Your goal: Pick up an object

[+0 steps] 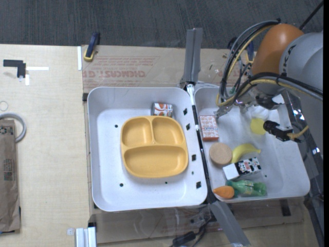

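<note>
At the near edge of the right bin (295,187) lies a toy carrot (241,190), its orange tip toward the divider and its green top pointing right. Just behind it sits a small black-and-white carton (242,167), tilted, and touching that from behind is a yellow banana-shaped piece (245,151). Left of the banana, close to the bin's inner wall, rests a round tan disc (220,153) like a cookie. Farther back along the same wall lies a small red-and-white box (208,127), flat on the floor of the bin. Another yellow object (257,125) sits deeper in, partly hidden by the arm's black fitting.

The left bin (103,153) holds a yellow divided plate (153,146) with three compartments, set near the middle and turned slightly. Behind it, touching its far rim, stands a small orange-and-white carton (162,109).

The arm (303,50) reaches in at the far right, its orange band above a tangle of cables. The gripper (226,110) hangs over the far part of the right bin, just behind the red-and-white box; whether its jaws are open or closed I cannot tell, and nothing is seen between them.

Beyond the bins lies a flat cardboard sheet (123,66) with a blue-and-yellow tool (92,46) at its far edge.
</note>
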